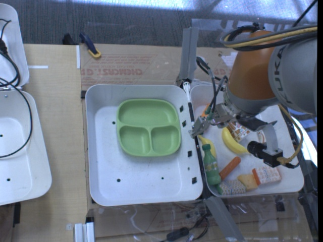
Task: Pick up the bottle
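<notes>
Lying lengthwise along the left wall of the right bin (298, 183), the bottle (211, 166) sits at lower centre-right of the frame, green with a yellow cap end pointing up-frame. It is pressed close to the wall, likely where it slid among the clutter, so one long side has little room for a finger. Just right of it lie a carrot (229, 166), a banana (232, 143) and, lower down, a cracker-like block (247, 181) and a small carton (266, 175); these crowd its free side.

The hand (202, 126) hangs above the bin's upper left part, just up-frame of the cap, under the bulky arm (262, 79). Whether it is spread or closed I cannot tell, and nothing is seen gripped in it.

Across the shared wall, the left bin (101, 185) holds a green tray (149, 127) with bare floor around it. On the bench (55, 84), open room lies mostly left of the bottle, beyond the wall; the approach probably has to come from straight above.
</notes>
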Robot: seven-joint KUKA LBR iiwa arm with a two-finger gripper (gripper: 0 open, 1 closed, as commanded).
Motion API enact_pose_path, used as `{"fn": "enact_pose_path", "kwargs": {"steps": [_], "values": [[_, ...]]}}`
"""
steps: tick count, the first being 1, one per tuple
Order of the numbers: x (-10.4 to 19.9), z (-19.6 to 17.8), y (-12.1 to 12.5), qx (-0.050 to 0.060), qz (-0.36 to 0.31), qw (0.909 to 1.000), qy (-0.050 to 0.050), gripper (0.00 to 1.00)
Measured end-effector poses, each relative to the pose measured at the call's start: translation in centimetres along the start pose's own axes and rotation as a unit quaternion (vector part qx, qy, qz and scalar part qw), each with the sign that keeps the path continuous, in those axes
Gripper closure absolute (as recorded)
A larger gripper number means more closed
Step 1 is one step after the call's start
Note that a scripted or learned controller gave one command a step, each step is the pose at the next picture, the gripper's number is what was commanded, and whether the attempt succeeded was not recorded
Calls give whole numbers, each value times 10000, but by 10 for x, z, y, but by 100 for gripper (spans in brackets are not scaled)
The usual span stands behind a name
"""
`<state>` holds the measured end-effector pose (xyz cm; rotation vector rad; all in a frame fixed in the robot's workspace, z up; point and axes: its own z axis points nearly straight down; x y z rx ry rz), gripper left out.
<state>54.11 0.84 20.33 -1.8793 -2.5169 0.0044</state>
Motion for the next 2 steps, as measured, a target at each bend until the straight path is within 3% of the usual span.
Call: {"fn": "enact_pose_path", "kwargs": {"steps": [1,2], "values": [[-15,13,-71,0,-1007,9949,8,0],[6,12,-64,-7,-1026,9947,4,0]]}}
